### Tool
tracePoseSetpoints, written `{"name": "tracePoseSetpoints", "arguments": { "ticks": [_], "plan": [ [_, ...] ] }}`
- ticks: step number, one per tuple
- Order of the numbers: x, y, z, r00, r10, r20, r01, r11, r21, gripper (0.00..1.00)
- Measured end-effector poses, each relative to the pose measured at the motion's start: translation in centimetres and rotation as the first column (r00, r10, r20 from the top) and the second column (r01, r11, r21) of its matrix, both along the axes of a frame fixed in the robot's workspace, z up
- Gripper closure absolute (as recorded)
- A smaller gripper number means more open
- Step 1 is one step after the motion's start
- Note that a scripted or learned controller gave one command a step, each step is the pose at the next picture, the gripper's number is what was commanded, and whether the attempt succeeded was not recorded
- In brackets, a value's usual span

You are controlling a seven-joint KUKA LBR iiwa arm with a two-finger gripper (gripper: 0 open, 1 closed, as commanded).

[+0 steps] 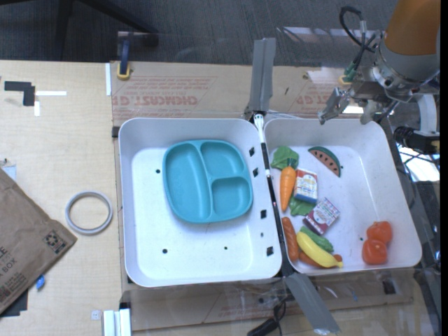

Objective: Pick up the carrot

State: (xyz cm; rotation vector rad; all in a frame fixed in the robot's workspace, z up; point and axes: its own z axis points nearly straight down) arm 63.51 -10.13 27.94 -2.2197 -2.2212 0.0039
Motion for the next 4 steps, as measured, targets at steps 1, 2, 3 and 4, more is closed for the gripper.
{"name": "tracePoseSetpoints", "arguments": {
  "ticks": [1, 2, 3, 4],
  "plan": [
    [-5.4, 4.8, -8.9, 0.968, -0.251, -0.001, 0.251, 0.968, -0.001, 0.00],
    [-10.0, 11.2, -8.9, 0.990, -0.142, -0.001, 0.142, 0.990, 0.000, 0.00],
    [-10.0, 11.0, -8.0, 0.989, -0.147, -0.002, 0.147, 0.989, -0.001, 1.00],
    [-15.8, 10.5, -7.3, 0.996, -0.092, -0.001, 0.092, 0.996, 0.000, 1.00]
  ]
}}
